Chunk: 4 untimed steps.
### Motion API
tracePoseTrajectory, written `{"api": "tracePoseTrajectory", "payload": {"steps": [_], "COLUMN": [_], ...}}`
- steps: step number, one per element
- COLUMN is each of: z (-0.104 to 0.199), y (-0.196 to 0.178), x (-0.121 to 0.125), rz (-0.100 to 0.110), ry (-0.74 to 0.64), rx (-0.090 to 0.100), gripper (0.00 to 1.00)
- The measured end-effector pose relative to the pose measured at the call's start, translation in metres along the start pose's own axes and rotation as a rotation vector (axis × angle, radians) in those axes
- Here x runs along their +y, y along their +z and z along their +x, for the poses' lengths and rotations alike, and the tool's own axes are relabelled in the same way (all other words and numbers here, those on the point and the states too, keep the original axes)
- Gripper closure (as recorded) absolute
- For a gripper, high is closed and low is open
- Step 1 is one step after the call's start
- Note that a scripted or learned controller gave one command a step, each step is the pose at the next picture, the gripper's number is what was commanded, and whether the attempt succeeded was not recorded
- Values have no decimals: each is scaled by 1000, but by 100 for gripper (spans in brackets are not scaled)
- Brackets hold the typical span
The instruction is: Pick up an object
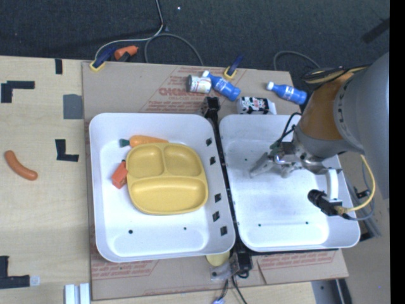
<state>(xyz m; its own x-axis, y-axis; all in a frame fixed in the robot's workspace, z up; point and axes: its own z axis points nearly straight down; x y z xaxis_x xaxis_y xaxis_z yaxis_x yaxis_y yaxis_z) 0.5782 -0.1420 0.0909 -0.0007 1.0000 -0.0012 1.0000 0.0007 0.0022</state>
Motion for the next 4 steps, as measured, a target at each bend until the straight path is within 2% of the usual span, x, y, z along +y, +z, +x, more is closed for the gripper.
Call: {"api": "tracePoseTrajectory", "payload": {"steps": [1, 2, 3, 4], "z": [12, 43, 37, 37], "y": [5, 5, 6, -5], "x": [83, 53, 92, 91], "rz": [-4, -1, -1, -1], "ry": [-4, 0, -3, -3], "rx": [-1, -2, 0, -3], "gripper": [0, 0, 0, 100]}}
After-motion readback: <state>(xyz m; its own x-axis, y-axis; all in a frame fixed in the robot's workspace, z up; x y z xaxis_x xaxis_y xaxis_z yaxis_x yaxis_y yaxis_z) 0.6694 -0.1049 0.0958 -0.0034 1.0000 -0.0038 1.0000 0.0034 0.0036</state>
